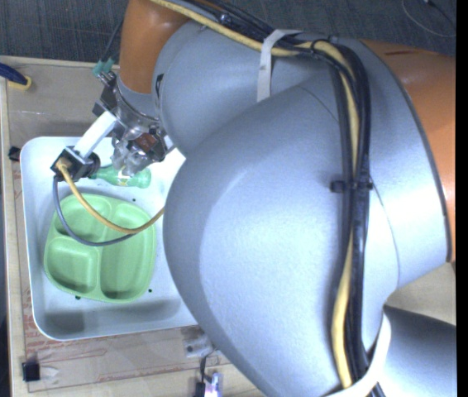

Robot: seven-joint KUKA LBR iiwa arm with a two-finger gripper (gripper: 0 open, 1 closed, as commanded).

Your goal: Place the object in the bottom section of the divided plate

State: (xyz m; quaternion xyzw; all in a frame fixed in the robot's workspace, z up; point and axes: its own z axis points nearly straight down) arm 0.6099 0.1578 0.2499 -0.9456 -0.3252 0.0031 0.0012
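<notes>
Dark carpet surrounds a pale wooden bench bearing a shallow white bin, where a smooth, glossy green divided plate with rounded compartments lies under a looping yellow cable. Just beyond the plate's far rim a small translucent green object sits directly beneath the gripper, though whether it is gripped, I cannot tell. It looks light, stiff and slick plastic, probably best pinched across its narrow middle, since it could easily slip out.
</notes>
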